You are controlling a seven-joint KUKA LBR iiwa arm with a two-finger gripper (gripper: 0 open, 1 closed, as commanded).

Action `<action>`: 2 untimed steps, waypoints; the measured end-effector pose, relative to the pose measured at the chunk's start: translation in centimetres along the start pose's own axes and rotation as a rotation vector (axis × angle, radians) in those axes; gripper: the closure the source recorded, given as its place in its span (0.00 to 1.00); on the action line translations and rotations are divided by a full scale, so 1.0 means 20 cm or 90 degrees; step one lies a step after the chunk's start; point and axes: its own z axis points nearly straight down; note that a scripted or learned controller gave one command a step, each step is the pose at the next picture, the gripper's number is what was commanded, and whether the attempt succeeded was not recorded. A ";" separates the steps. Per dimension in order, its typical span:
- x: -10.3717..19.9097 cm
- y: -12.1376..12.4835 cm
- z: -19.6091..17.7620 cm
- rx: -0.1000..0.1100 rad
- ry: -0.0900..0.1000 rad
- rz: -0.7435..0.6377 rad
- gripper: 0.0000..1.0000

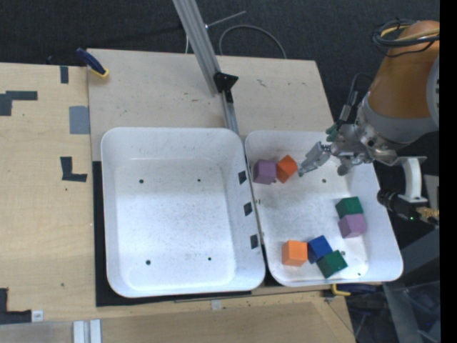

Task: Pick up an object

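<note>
The right bin (pixel 303 209) holds several small blocks. A purple block (pixel 265 171) and an orange block (pixel 286 168) sit side by side at its far left. A green block (pixel 349 206) and a purple block (pixel 352 225) lie near its right wall. An orange block (pixel 294 252), a blue block (pixel 319 247) and a green block (pixel 332 264) cluster at the front. My gripper (pixel 323 167) hovers over the bin's far part, just right of the far orange block. It is open, with nothing between its fingers; one finger (pixel 311 163) slants toward that block.
The left bin (pixel 171 213) lies beside the right one, with a shared rim between them. A slanted metal pole (pixel 203 45) rises behind the bins. A loose cable (pixel 250 34) lies on the bench at the back.
</note>
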 end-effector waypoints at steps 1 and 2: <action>-0.02 -0.14 -0.25 -0.003 -0.001 0.001 0.00; 0.40 -0.15 0.02 0.003 0.001 -0.005 0.00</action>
